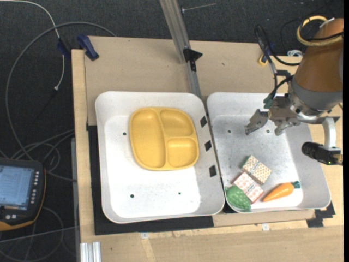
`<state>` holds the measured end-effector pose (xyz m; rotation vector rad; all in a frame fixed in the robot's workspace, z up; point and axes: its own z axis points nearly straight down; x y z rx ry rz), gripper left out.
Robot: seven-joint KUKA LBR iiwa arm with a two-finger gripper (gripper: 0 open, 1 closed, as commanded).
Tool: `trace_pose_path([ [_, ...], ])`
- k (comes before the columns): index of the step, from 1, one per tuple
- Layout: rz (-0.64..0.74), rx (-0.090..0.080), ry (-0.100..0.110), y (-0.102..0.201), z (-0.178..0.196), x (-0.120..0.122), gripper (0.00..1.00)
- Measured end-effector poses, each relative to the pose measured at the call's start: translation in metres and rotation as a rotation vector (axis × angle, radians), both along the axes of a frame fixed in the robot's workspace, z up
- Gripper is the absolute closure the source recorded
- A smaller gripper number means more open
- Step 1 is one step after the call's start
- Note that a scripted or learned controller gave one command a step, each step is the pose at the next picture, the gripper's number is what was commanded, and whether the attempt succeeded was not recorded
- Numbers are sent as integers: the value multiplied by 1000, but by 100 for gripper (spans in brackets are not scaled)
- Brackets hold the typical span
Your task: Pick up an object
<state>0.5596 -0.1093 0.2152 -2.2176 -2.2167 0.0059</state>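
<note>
Four small items are crowding the right white bin's (229, 113) near corner, so your claw (271, 123), fingers spread and holding nothing, is hovering farther back.

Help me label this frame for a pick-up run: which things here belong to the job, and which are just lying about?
Job:
gripper over the right bin
carrot
patterned box
red-white box
green item

Lying about:
yellow divided plate in the left bin
tablet
blue clamp
</note>
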Motion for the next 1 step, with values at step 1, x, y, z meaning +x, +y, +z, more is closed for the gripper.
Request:
trace_pose_path([
  [1, -1, 1, 1, -9, -54, -6, 0],
])
